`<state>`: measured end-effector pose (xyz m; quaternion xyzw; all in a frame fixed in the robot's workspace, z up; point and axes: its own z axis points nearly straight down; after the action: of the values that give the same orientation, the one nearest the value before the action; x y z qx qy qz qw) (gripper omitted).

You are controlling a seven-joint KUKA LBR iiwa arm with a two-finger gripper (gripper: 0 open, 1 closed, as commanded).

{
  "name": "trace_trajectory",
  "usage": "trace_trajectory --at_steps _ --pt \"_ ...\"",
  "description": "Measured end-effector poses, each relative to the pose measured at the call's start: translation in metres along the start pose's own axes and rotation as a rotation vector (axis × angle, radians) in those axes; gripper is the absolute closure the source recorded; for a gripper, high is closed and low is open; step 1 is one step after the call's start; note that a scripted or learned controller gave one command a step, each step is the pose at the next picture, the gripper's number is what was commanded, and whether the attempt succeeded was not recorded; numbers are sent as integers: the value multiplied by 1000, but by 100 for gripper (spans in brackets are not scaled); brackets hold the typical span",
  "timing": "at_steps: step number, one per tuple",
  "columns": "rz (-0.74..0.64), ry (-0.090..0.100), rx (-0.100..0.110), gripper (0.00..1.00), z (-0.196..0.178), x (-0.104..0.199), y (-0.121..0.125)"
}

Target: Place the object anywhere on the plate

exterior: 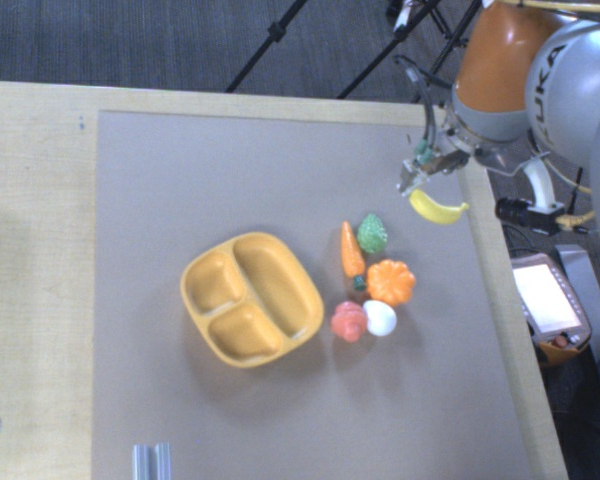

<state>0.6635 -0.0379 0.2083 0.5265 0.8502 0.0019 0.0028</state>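
**Near the right rim, a banana hangs below the tool, plate not yet reached**

At the far right of the grey bin floor (180, 188), we see the small metal two-finger tool (427, 168) on the grey and orange arm (520, 68). Just beneath it sits a small yellow plastic banana (437, 208), curved like a smile. The banana seems to hang at the fingertips, but the fingers are too small and blurred for us to tell how far apart they stand, or whether they truly grip it.

We judge the task as early to midway: the banana looks lifted or about to be, and the carry and release are left. The yellow three-compartment plastic plate (252, 299) lies well apart, down and to the left.

Between banana and plate sits a cluster of toy food: an orange carrot (351, 250), a green leafy vegetable (372, 233), an orange pumpkin (391, 282), a white egg (380, 319) and a pink piece (348, 322), which lies just beside the plate's right rim.

The pale bin rim (485, 268) runs close beside the banana on its right. Open floor lies left of and above the plate, so we judge a raised path over the cluster safest.
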Motion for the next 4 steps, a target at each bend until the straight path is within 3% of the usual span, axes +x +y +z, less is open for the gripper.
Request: trace_trajectory --at_steps 1,2,3,4 --pt "-126 0 -2 100 -33 63 32" --pt "-353 0 -2 100 -78 110 62" --pt "-347 1 -3 100 -74 191 96" --pt "-133 4 4 100 74 248 92"
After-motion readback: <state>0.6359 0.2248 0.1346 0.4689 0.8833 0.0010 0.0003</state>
